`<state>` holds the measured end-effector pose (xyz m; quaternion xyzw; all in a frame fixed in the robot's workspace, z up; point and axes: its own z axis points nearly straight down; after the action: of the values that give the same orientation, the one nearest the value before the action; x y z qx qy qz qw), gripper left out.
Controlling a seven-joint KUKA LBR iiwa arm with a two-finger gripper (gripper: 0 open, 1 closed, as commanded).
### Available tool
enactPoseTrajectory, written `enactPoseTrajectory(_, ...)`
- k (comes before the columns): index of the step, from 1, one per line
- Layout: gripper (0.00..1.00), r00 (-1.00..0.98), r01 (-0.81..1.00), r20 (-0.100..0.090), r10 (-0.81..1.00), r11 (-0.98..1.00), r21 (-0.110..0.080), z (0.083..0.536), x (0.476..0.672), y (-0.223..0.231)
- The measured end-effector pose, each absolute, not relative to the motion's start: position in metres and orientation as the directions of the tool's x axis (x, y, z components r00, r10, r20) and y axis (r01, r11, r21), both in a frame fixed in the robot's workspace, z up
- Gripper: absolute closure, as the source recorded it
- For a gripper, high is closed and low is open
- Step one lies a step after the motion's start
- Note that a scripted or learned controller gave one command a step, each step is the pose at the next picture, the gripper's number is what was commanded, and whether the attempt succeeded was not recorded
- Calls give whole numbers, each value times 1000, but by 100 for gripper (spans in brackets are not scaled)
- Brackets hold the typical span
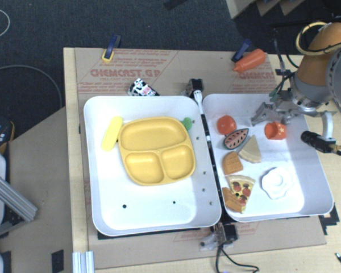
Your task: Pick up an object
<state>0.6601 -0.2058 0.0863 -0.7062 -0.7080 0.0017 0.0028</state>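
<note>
Over the far part of the right bin (321, 186), the gripper (271, 114) hangs low with its two grey metal fingers (259, 116) spread apart; nothing sits between them. Just right of the fingers, touching or nearly touching, lies a small glossy red-orange object (276, 131), rounded like a toy tomato. Behind the gripper rises the grey arm (318, 67) with its broad orange band, ringed by a loop of yellowish cable.

Left of the fingers a second red tomato-like piece (226, 124) rests on the white plastic bin floor. Nearer lie a watermelon slice (236, 138), dark red with black seeds and a thin rind, a pale wedge (252, 151) like cheese, a tan biscuit-shaped piece (232, 164), a pizza slice (239, 191) with red and dark toppings, and a smooth white fried egg shape (274, 183).

The left bin (99, 198) holds a matte yellow tray (156, 149) with three compartments, one long and two smaller. A yellow banana-like piece (111, 133) lies beside its left edge, and a small green item (186, 123) peeks out at its far right corner.

The brown board (74, 84) under the bins carries faded red print reading "CHEMCAST GP" beyond the left bin; similar print beyond the right bin is too faint to read. On the board also sit a black-and-white cow-patterned object (141, 88) and an orange carrot shape (250, 60).
</note>
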Motion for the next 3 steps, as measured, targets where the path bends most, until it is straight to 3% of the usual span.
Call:
enactPoseTrajectory(1, 100, -4, 1000, -2, 1000, 4, 2, 102, 662, -206)
enactPoseTrajectory(3, 100, -1, 1000, -3, 1000, 1, 9, 222, 669, -206)
